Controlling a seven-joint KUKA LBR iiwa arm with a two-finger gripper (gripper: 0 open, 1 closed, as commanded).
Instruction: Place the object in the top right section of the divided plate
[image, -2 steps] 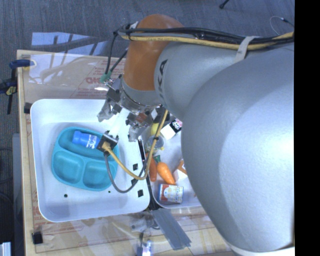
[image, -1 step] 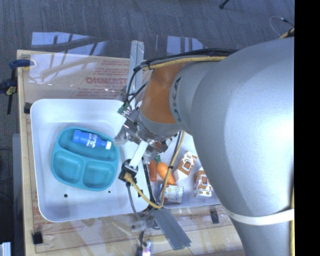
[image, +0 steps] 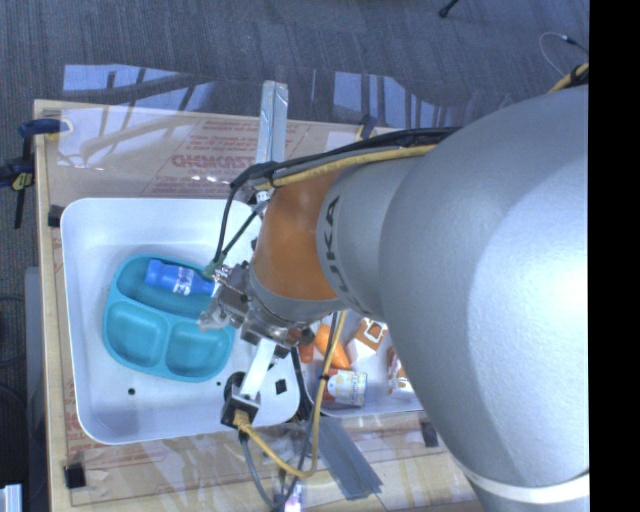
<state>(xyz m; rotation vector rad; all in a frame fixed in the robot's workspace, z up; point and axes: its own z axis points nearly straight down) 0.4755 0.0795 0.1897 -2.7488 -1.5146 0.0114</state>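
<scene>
A turquoise divided plate (image: 150, 335) lies in the left white bin (image: 85, 260). A blue cylinder with a white label (image: 176, 278) lies on its side in the plate's upper section, towards the right end. My gripper (image: 222, 306) hangs just right of the plate's right rim, close to the cylinder's right end. The orange band and grey wrist cover most of it. Whether it touches the cylinder is hidden.
The right bin holds several items partly under the arm: orange pieces (image: 333, 348), a small white and orange bottle (image: 347, 386) and a carton (image: 376, 334). The big grey arm covers the right half of the view. A small dark speck (image: 131, 392) lies on the left bin floor.
</scene>
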